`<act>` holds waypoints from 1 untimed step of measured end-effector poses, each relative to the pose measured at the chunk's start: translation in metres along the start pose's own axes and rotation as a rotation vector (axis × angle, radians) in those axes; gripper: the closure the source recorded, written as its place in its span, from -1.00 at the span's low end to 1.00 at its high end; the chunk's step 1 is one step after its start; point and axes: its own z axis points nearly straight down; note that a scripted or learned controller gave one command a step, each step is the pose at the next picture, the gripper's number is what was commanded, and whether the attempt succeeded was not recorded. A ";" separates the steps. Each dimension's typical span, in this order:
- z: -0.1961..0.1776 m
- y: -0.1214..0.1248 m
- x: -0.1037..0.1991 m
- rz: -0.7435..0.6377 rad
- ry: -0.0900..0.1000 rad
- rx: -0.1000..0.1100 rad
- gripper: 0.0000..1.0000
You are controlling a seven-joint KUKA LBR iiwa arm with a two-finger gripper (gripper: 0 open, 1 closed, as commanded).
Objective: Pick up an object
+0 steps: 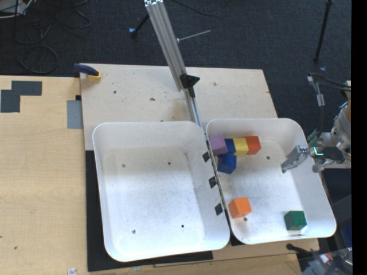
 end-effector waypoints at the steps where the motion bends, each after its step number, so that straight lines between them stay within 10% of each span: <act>1: -0.001 0.000 -0.001 0.003 -0.001 -0.003 -1.00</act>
